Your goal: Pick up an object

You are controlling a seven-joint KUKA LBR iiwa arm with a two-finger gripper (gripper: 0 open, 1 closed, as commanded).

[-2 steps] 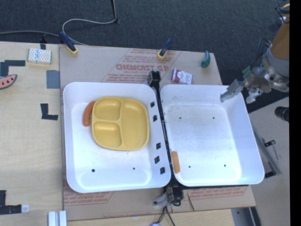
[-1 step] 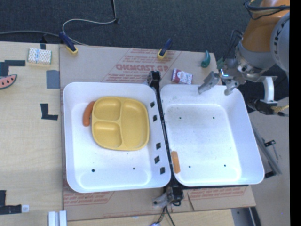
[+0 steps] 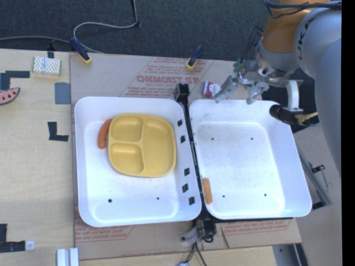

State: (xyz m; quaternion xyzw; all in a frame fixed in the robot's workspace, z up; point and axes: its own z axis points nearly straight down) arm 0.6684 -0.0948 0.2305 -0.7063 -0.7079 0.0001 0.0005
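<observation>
Hovering at the upper right of the frame, my fingers (image 3: 238, 91) hang spread and empty above the right bin's (image 3: 288, 165) far rim, well apart from the small orange sausage (image 3: 207, 190) at its lower left.

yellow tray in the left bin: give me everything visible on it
The yellow tray is a rounded-square divided plate that looks like matte plastic. Raised ridges split it into three compartments: two across the far side and the left, one larger at the right. It lies flat and upright on the floor of the left bin, in the bin's far half, slightly rotated. An orange sausage-like piece lies against its left edge, apparently touching. The compartments look bare. The pincer is far off, above the right bin's far rim.
</observation>
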